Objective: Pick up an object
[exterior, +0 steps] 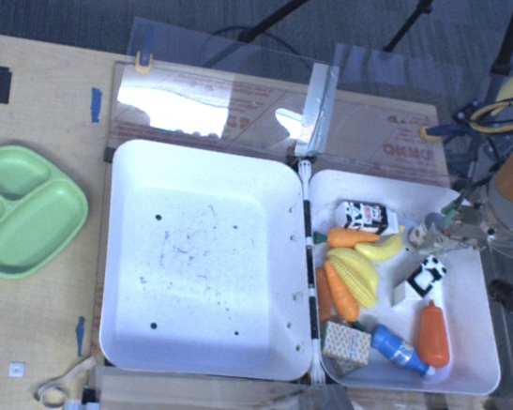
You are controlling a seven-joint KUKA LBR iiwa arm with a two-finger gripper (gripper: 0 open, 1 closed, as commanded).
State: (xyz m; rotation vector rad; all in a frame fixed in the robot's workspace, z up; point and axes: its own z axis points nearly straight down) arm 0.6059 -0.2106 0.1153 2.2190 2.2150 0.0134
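Claw (445,228) hangs over the right bin's (484,373) far edge; cannot tell how it is set. Nothing visibly held. Toys clustered in that bin: banana (380,249), corn cob (357,274), carrot (339,294), orange bottle (433,334), blue marker (399,350). Banana lies nearest the claw. Likely light, hard, smooth plastic, prone to slipping; best pinched across its narrow middle.

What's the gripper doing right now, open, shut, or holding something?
Gripper: over the right bin, near its upper right; open or shut cannot be told, and no object is seen between its fingers.
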